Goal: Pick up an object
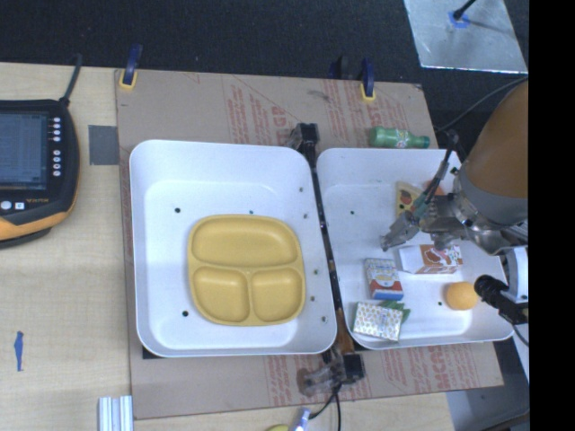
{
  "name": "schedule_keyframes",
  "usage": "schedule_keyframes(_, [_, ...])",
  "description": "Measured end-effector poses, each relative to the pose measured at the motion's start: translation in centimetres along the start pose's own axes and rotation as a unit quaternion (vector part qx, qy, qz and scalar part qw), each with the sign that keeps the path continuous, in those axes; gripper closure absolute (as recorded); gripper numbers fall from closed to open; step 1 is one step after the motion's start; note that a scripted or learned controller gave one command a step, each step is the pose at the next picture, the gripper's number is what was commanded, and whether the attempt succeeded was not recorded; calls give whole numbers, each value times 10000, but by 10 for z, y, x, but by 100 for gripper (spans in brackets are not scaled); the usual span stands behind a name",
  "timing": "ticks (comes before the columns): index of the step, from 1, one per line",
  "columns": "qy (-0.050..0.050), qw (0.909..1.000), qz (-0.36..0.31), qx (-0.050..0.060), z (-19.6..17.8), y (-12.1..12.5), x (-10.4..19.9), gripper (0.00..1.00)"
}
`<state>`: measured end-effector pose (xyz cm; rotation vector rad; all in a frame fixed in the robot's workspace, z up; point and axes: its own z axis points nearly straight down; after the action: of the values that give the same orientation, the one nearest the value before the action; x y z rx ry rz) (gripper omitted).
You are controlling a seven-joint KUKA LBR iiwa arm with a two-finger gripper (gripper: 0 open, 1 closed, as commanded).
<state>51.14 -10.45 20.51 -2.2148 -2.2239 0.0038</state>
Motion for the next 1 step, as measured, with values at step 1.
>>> schedule_keyframes(1, [-2, 10000, -4, 4, 70, -21, 3, 0])
